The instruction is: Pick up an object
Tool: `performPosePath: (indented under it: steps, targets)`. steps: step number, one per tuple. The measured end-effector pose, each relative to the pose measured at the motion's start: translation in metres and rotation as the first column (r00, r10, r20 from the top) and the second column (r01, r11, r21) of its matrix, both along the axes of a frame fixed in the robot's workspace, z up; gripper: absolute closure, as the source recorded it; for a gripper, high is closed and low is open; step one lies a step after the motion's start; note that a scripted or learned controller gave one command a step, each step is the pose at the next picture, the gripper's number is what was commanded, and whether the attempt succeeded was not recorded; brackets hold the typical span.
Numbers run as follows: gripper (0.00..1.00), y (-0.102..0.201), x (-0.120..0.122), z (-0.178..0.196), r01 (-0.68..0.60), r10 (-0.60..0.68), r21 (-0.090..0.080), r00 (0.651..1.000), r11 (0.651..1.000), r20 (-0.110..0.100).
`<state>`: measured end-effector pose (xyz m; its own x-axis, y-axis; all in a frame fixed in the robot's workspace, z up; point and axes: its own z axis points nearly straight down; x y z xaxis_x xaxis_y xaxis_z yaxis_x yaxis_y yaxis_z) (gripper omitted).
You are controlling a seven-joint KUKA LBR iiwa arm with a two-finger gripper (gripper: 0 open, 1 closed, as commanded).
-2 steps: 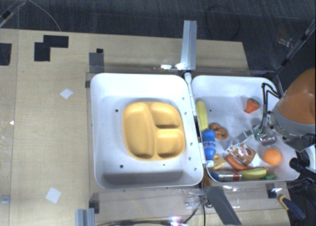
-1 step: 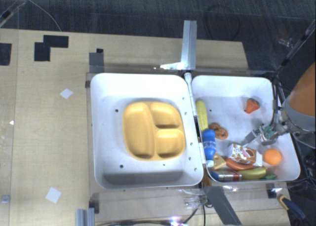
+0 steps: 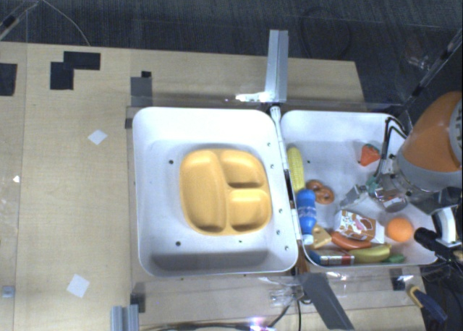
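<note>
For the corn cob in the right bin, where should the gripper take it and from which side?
Grip the corn cob at mid-length, from above, fingers across its narrow width. It lies flat along the right bin's left wall, so the wall-side finger has little room; the blue bottle crowds its lower end.

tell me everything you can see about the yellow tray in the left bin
The tray is mustard yellow, looks like smooth plastic, and is roughly square with rounded corners. It has three compartments: one long one on its left side and two smaller ones stacked on its right. All three look bare. It lies flat, right side up, near the middle of the left bin, on the bin's floor and apart from its walls. Nothing else touches it.
</note>
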<state>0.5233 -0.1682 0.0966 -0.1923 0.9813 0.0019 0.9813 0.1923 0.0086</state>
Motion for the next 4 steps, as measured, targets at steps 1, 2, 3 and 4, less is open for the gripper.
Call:
performPosePath:
  steps: [1,2,3,4]
  targets:
    - [0.0,-0.026,0.047,0.01,-0.299,0.299,0.006,0.954,0.954,0.0]
    - [0.0,-0.001,0.037,-0.008,0.0,0.0,-0.005,1.0,1.0,0.004]
    - [0.0,0.017,0.02,-0.007,-0.169,0.169,-0.01,0.986,0.986,0.005]
    - [0.0,-0.025,0.035,-0.007,-0.364,0.364,0.005,0.932,0.932,0.005]
